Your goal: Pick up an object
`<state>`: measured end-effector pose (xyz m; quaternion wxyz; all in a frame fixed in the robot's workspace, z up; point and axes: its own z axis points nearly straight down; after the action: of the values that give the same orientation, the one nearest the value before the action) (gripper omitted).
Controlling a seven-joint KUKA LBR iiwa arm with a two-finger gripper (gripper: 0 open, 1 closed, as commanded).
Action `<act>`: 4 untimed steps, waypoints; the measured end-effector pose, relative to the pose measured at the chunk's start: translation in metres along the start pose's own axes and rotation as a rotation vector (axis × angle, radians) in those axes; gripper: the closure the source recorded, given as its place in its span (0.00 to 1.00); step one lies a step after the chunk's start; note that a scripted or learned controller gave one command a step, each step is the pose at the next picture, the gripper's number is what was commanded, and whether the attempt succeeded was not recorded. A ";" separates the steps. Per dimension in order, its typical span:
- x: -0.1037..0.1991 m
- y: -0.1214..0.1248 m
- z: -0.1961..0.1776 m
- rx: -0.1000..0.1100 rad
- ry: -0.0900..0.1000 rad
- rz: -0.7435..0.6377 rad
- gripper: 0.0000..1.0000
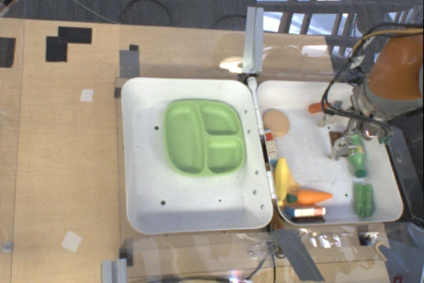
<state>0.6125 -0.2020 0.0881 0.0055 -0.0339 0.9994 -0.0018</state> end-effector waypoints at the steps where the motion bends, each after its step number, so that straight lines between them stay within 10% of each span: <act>1: 0.022 0.004 -0.001 -0.001 -0.001 -0.002 0.00; 2: 0.016 0.005 -0.017 0.004 -0.020 -0.008 1.00; 3: 0.017 0.005 -0.016 0.004 -0.019 -0.008 0.00; 4: 0.002 -0.003 0.000 -0.002 -0.002 0.009 0.00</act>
<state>0.6107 -0.2053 0.0883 0.0063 -0.0292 0.9996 -0.0009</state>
